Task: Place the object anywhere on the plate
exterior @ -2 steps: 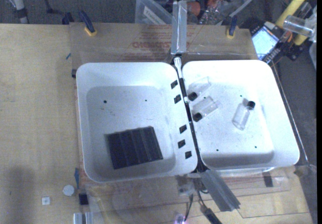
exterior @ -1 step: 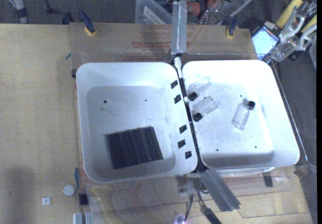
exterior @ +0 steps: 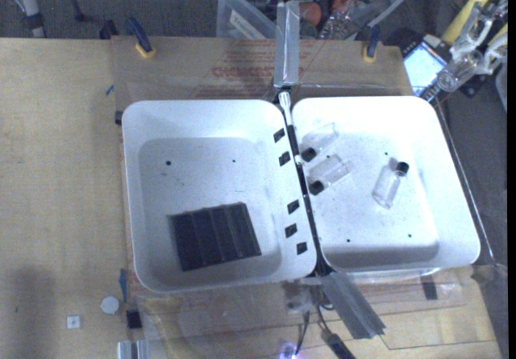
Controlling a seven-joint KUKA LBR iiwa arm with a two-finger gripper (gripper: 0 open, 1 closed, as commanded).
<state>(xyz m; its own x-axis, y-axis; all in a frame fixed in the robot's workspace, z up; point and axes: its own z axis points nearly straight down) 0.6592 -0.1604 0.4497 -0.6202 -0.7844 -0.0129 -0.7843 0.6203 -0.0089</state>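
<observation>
1. Find the dark ridged plate [exterior: 216,235] lying flat in the left bin [exterior: 145,139].
2. Find three clear vials [exterior: 388,182] with black caps in the right bin [exterior: 451,212].
3. You cannot tell the pincer [exterior: 463,67] state at upper right.

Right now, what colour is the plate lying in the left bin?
Black, with ridges running along it: the plate, seen in the camera view.

Arm [exterior: 477,41], top-right corner: pale grey-white housing w/ silvery metal bits and a lumpy, jointed outline. Glossy highlights on the sections, small dark gaps btwn them. Too blurry to make out screws, cables or markings. Lower end narrows, looks darker.
</observation>
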